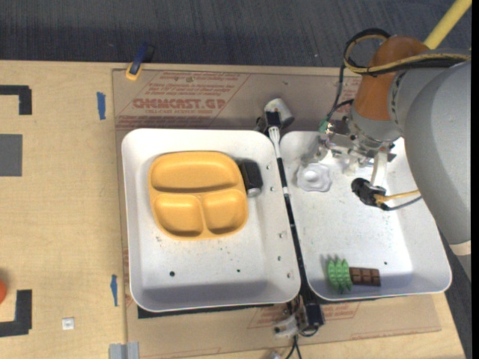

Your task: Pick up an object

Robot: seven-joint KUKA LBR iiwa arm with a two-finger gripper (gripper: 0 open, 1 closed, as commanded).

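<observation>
Objects available for picking are held in two white bins set side by side on a brown board (187, 96) printed with red lettering. The left bin (142, 275) is seen at the centre of the frame, and the right bin (419, 264) at centre right; their inner rims are touching.

A pale translucent object (313, 176) is located in the upper left corner of the right bin, just beside the bin's dividing rim. A green block (338, 274) and a brown block (365, 277) are located near the lower edge of the same bin, touching each other, with the green block to the left. Both are well apart from the pale translucent object.

A yellow divided tray (198, 193) is located in the upper half of the left bin. A small black object (251, 176) is located against the tray's right edge.

The gripper (333, 149) is positioned over the upper left area of the right bin, just above and to the right of the pale translucent object. Whether contact is made cannot be told, and whether the gripper is wide or narrow cannot be told. No object is seen to be held.

The arm (441, 140) enters from the right of the frame, and its orange band (391, 57) is seen at the upper right. A black cable end (367, 191) hangs below the wrist, over the bin floor.
</observation>
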